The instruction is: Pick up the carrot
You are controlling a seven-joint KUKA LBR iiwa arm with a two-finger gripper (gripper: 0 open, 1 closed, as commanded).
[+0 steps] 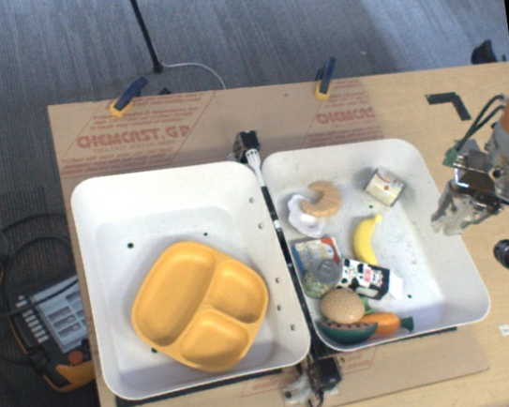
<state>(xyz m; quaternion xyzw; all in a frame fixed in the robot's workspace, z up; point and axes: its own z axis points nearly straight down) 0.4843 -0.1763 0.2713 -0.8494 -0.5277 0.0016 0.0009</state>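
At the near edge of the right bin (458, 295) we find the carrot (383, 324) beside a bun (342, 306), while the gripper (458, 212), whose state we cannot tell, hangs off the rim and should descend from directly above.

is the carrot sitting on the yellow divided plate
No, the carrot lies at the near edge of the right bin, beside a green bowl, while the yellow divided plate sits in the left bin.
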